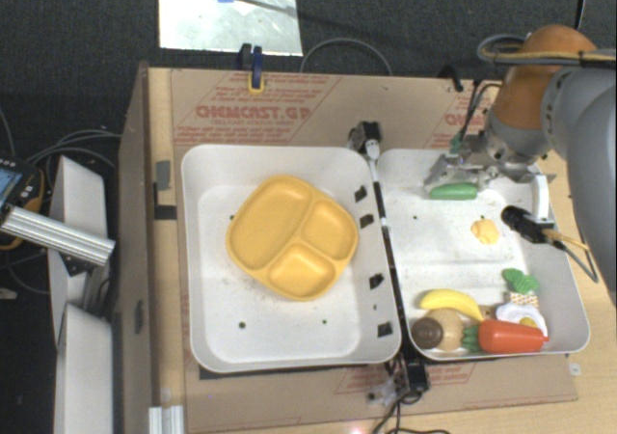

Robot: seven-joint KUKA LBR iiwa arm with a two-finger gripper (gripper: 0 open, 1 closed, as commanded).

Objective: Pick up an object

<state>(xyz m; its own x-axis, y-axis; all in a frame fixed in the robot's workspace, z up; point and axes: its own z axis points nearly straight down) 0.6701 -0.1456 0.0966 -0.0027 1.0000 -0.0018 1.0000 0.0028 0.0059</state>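
Pod [453,191]: green, lay flat and crosswise at the far end of the right bin [576,318], not far from the divider [382,230]. Sat directly beneath the jaws, touching them or just below. Could not tell the opening of the jaws, nor any hold on the pod.

Arm [578,114]: grey, with orange band [540,70]; extended in from the right over the bin's far corner.

Elsewhere in the right bin: yellow piece [485,230], small, mid-bin, apart from the pod; green sprig [521,280], near the right wall; white piece [525,305], just nearer than the sprig.

Clustered along the near wall: banana [450,302]; brown ball [428,331], just in front of the banana; orange piece [509,336], carrot-like, to the ball's right, with a green bit between.

Left bin [207,258]: held a plate [289,234], yellow, divided into three compartments, near the middle. Both bins rested on a cardboard-covered surface [289,109].
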